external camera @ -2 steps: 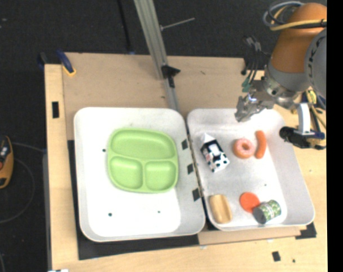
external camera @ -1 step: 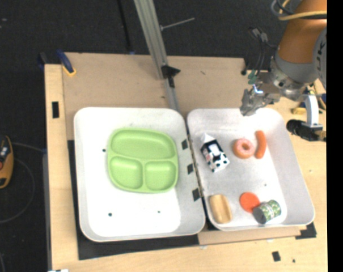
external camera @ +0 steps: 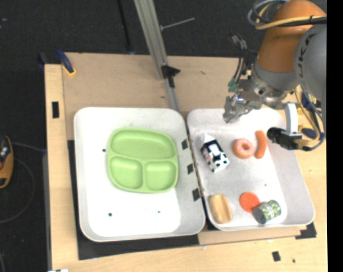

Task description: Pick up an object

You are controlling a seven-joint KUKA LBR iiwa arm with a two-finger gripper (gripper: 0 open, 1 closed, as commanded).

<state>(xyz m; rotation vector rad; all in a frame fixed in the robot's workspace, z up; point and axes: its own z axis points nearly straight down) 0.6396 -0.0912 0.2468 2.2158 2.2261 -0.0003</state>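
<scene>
black-and-white toy [external camera: 215,154] below-left of the hand [external camera: 233,112] in right bin [external camera: 284,208], hand's state unclear

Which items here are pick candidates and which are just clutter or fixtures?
Pick candidates, all in the right bin:
black-and-white cow toy
pink donut
orange sausage
bread roll
orange disc
green can

Not part of the pick:
green divided plate in the left bin
metal post
</scene>
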